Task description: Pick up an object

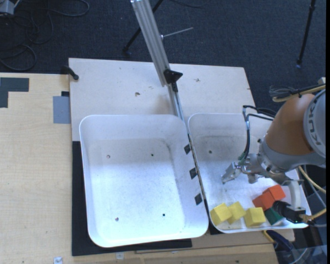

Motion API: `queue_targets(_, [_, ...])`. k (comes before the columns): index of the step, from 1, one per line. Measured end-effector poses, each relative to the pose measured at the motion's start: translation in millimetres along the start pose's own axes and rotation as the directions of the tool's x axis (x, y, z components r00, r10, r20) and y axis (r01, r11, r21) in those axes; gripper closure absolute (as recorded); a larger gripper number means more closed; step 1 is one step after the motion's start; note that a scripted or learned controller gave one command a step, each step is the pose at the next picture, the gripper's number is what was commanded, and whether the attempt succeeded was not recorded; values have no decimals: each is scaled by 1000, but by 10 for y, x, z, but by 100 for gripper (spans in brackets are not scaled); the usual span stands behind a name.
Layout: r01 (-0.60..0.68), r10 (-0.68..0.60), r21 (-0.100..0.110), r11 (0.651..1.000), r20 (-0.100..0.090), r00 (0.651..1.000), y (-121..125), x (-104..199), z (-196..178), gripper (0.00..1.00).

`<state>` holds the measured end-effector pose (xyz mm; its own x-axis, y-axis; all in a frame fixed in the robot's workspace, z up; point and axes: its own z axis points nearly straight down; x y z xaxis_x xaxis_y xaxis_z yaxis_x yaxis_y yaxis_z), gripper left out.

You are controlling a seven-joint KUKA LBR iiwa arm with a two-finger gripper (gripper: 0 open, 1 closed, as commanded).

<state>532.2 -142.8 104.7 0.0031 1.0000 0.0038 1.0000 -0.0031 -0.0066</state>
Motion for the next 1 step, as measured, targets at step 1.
queue_targets(1, [4,-4,-3,1000,1,1000,-63,199,-115,0])
